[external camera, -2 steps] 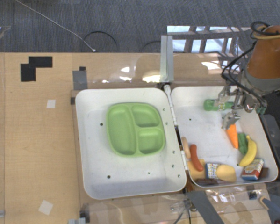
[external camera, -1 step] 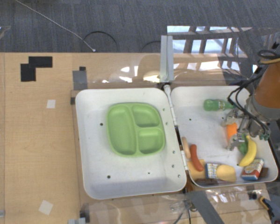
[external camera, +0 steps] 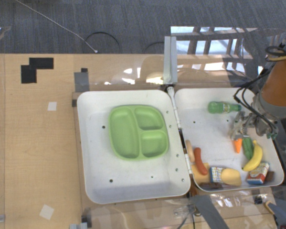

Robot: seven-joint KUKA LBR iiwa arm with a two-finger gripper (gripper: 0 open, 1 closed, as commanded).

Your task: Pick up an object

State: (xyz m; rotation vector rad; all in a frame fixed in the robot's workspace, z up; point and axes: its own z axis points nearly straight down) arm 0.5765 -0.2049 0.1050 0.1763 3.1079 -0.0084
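A small orange carrot [external camera: 238, 145] lies just below the gripper [external camera: 242, 129], with a green vegetable [external camera: 248, 148] and a yellow banana [external camera: 253, 159] beside it.

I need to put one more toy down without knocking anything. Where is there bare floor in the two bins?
Left bin: bare floor all round the green divided plate. Right bin: bare middle, between the green bottle and the hot dog. Crowded: its near edge and right side, around the banana, carrot and gripper.
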